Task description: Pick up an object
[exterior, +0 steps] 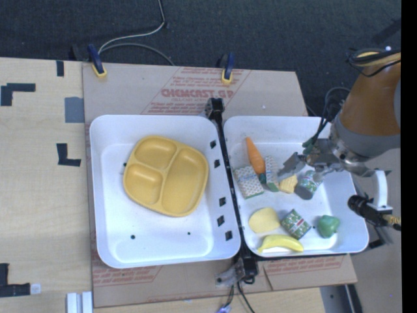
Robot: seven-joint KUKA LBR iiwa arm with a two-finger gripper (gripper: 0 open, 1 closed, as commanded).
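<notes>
The gripper (301, 168) sits low over the right bin (344, 240), reaching in from the right w/ the grey arm and its orange band (373, 100) behind it; the 2 fingers look spread partway, 1 dark finger (288, 166) angled out to the left, and I can't see anything actually caught between them, so I'd call it open and holding nothing. Its tip hovers right by a small grey-green can-like item (307, 185), touching or just beside, can't tell which; that looks like the likeliest target, prob. because it stands fairly clear on its right side. Going by size: the left bin (111, 240) carries only a big yellow divided plate (166, 175), lying flat near the middle, well apart from the arm, so it's not in play. All the small stuff is crowded in the right bin, which is why the arm works there: an orange carrot (255, 155) slanting near the divider, a yellow banana (281, 243) along the front wall, a pale yellow lemon-like lump (263, 220) just above it, a patterned packet (247, 181) beside the carrot, a green-checked box (295, 224), a green pepper-like piece (328, 225) at the right, and a small yellow bit (287, 185) beside the can. Tight clutter, so a neighbour could get nudged.
</notes>
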